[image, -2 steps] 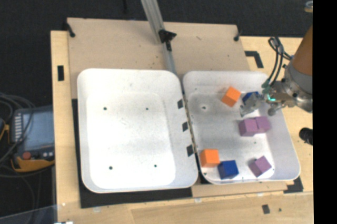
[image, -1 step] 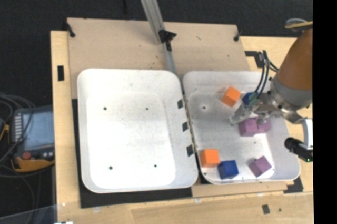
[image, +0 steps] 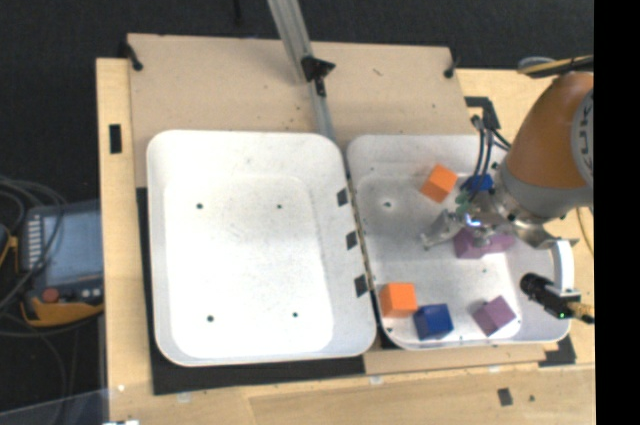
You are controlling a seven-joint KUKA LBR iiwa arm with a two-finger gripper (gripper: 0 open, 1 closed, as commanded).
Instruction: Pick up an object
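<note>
Reaching in from the right, the grey arm [image: 545, 163] with its orange band hangs over the right bin [image: 400, 168], and its tool [image: 462, 231] sits low among the blocks there. The tool's metal parts blur together at this angle, so I cannot tell how wide it stands or whether it has hold of anything.

Just beside the tool, partly under it, lies a purple block [image: 470, 245]; whether the two touch is not clear. An orange block [image: 438, 183] rests tilted a little above and to the left of the tool, near the middle of the bin. Along the bin's near edge sit three more: an orange cube [image: 400, 298] by the left wall, a blue cube [image: 434, 321] just beside it, and a second purple cube [image: 494, 315] further right, apart from the others.

The left bin [image: 250, 243] lies alongside, touching the right one at the clips between them. Both rest on the wooden table [image: 200, 83].
</note>
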